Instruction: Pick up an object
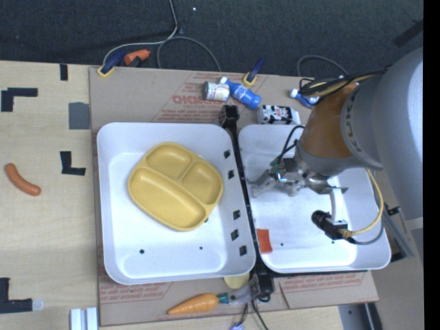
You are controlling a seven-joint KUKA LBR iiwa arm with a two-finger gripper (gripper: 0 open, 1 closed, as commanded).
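The likeliest thing to pick is the small orange block [263, 240], lying flat on the floor of the right bin [357, 256], near its front left corner and close to the divider between the bins. The gripper [265, 181] hangs over the same bin, further back and apart from the block, probably lining up a descent; whether it is open or closed I cannot tell. The arm [344, 133] covers much of the bin's back, so anything beneath it is hidden. The left bin [110, 184] holds a yellow divided plate [176, 184]. A toy carrot [194, 304] lies on the bench in front.
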